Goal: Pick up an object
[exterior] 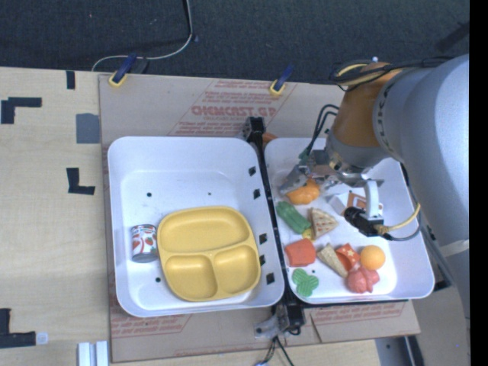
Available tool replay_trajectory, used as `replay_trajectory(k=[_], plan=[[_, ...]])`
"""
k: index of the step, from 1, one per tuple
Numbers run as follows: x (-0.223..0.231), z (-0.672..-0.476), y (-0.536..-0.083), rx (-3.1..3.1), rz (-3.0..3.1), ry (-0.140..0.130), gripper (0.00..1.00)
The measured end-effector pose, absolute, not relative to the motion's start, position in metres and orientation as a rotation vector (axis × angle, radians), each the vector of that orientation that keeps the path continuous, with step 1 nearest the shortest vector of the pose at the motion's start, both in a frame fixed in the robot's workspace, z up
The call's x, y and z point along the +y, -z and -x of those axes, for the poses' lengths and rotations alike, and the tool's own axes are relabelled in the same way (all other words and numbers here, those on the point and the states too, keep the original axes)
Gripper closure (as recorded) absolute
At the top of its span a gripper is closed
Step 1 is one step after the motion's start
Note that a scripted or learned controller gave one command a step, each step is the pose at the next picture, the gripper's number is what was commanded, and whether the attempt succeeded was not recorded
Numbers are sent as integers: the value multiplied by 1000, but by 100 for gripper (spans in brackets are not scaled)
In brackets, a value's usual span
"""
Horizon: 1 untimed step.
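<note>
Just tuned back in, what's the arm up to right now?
The arm is reaching into the right bin, its gripper low over an orange toy near the bin's upper left. Nothing is visibly lifted. Other small toy foods lie scattered in that bin. The left bin holds a yellow divided tray and a small can.

— What sits in the left bin (pixel 122 158)?
— A divided tray (pixel 207 252) against its near right corner, and a can (pixel 143 243) lying by the left wall, touching the tray.
— And the right bin (pixel 415 280)?
— Toy food (pixel 320 246) clustered from its middle to the near edge; the gripper (pixel 309 178) is by the left wall, farther back.
</note>
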<state>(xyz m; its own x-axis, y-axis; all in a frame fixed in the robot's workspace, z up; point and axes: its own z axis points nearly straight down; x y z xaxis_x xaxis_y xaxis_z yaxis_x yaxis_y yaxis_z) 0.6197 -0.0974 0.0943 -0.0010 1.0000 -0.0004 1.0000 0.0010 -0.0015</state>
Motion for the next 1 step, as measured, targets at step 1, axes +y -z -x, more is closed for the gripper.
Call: replay_trajectory(k=[1], plan=[[-35,-574,-188,-2226,2213,2,100]])
